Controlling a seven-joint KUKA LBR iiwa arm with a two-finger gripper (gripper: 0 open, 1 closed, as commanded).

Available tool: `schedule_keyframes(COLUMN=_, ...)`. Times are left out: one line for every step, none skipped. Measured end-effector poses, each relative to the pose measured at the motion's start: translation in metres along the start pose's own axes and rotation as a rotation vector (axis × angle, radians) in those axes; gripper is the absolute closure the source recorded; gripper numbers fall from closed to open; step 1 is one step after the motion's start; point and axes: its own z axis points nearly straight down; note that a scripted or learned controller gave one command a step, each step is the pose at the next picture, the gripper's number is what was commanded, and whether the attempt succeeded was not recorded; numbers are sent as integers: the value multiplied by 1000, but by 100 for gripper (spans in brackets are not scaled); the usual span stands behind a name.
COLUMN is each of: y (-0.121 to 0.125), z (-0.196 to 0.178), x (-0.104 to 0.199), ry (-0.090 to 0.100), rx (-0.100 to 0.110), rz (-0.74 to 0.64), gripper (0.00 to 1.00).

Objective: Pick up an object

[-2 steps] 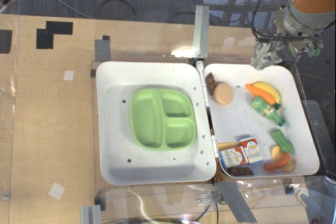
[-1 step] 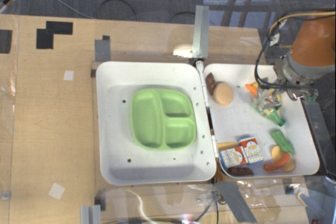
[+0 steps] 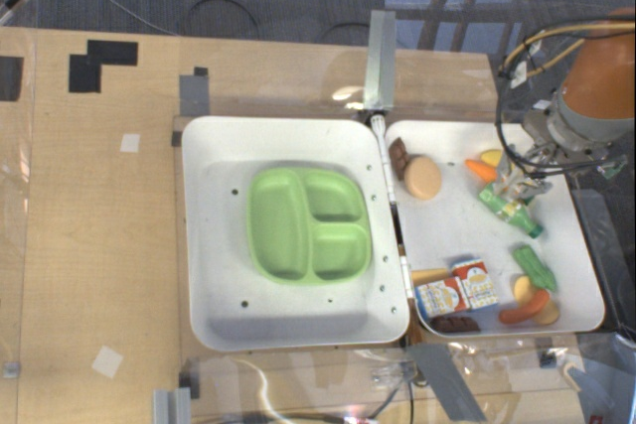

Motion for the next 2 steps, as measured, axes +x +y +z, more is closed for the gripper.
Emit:
schedule_keyframes(y=0, z=0, x=0, ry=0, rx=0, rz=0, gripper=0)
schedule_keyframes(y=4, z=2, x=3, ry=-13, rx=16, rz=6, gripper=0)
